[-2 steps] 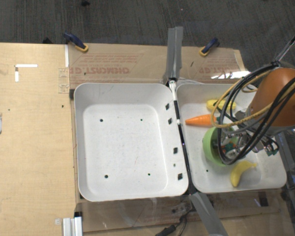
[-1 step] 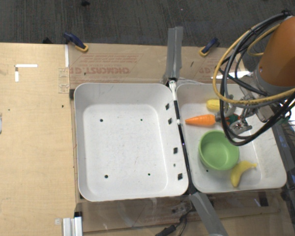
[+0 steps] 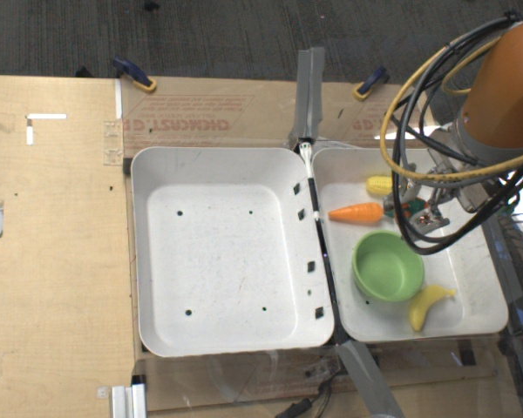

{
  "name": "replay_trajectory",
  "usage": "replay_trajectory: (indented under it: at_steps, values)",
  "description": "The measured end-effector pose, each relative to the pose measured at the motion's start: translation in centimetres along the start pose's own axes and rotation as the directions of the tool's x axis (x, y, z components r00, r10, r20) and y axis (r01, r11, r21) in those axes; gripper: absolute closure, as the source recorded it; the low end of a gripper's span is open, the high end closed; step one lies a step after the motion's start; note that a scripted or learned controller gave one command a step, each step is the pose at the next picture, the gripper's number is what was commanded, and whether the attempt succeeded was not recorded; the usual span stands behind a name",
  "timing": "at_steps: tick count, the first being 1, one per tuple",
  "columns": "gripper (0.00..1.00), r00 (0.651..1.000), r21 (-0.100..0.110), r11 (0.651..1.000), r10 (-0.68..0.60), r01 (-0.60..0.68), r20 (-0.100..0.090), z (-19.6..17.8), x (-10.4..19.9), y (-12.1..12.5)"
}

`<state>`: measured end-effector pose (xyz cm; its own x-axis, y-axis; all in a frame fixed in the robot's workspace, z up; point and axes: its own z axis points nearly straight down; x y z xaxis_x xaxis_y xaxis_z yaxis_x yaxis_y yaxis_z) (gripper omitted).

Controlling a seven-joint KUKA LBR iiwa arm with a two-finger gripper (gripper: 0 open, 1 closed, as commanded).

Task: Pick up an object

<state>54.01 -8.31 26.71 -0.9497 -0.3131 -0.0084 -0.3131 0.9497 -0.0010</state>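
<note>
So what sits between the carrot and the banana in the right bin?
The green bowl sits between them in the camera view: carrot just above its rim, banana at its lower right, all in the right bin.

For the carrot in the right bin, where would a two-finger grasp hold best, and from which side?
Grip the carrot across its thick middle, coming straight down from above. It lies flat, long axis left-right, tapering to the left tip, so fingers should close front-to-back. The green bowl sits close in front, leaving little room.
</note>
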Motion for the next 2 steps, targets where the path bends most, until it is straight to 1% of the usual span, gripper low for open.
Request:
replay_trajectory:
  at_steps: [1,2]
  values:
    - [1.00,0.992,0.001,0.992,0.128,-0.128,-0.005,2.9,-2.9,-5.3]
    - [1.00,0.998,0.000,0.998,-0.060,0.060,-0.004,9.7,-5.2,-10.6]
